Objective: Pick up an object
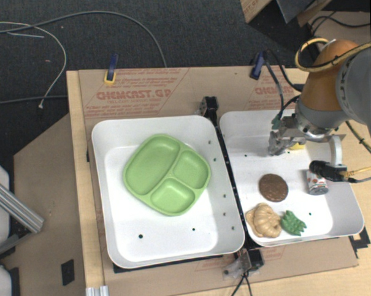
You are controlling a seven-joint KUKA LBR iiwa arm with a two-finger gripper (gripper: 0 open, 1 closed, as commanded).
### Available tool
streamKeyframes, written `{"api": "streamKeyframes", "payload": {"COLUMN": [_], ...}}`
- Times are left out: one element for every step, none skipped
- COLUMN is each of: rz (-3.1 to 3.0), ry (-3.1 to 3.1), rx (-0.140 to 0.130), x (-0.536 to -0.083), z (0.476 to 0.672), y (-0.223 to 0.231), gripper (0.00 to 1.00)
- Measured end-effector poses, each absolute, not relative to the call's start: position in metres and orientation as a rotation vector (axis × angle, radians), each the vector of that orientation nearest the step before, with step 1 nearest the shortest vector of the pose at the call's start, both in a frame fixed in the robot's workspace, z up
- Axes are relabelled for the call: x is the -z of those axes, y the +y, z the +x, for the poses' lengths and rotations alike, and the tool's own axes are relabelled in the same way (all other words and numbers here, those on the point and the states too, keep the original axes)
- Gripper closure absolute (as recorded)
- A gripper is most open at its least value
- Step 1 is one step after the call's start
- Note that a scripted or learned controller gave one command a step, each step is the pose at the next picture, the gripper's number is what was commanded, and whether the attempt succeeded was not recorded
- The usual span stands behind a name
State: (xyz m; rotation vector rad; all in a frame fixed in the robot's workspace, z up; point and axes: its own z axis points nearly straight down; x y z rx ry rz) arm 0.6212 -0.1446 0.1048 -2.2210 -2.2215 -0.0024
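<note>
Fingers were too blurred for me to judge; my gripper (pixel 279 147) hung low in the right bin (pixel 342 220), above a brown disc (pixel 273 188), beige croissant (pixel 265 220), green leaf (pixel 293 222).

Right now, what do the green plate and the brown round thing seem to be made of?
Green plate: probably moulded plastic, matte, one even colour, with smooth rounded compartments. Brown disc: unclear, perhaps plastic toy food or wood; dull, slightly speckled surface.
</note>
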Motion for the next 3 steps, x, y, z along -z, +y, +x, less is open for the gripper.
{"api": "streamKeyframes", "payload": {"rz": [-2.224,-2.223,-2.223], "ry": [-2.223,-2.226,-2.226], "rx": [0.003,0.004,0.005], "x": [-0.149,-0.212,-0.243], "z": [0.622,0.621,0.622], "y": [-0.149,-0.148,-0.148], "gripper": [1.00,1.00,1.00]}}
